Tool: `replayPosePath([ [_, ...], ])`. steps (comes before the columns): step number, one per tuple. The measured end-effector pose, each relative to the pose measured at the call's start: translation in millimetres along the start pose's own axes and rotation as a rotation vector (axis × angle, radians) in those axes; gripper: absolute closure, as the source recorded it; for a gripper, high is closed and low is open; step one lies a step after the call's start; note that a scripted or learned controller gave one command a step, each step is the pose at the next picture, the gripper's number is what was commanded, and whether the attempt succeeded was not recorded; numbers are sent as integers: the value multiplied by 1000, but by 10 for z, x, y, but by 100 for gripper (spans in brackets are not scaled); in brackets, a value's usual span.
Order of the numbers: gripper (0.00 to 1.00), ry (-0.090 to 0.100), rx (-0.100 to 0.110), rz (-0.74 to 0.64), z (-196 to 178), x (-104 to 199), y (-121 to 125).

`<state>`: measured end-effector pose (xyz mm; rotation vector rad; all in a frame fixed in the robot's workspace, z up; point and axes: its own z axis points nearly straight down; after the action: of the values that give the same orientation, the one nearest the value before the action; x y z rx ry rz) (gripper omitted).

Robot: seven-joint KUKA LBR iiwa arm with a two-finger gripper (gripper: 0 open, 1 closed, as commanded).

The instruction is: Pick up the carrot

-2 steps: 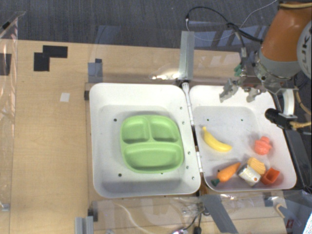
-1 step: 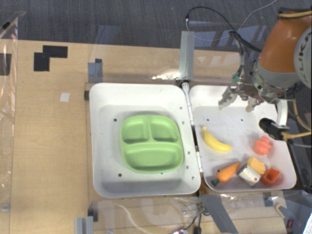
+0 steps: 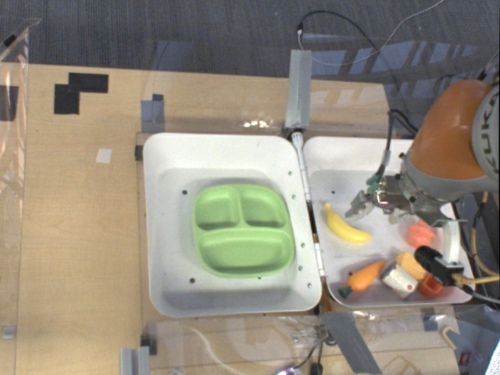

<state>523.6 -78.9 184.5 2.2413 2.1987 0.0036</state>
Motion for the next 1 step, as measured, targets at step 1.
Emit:
replayPosePath([
  [1, 0, -2, -11, -17, 942, -399, -319],
])
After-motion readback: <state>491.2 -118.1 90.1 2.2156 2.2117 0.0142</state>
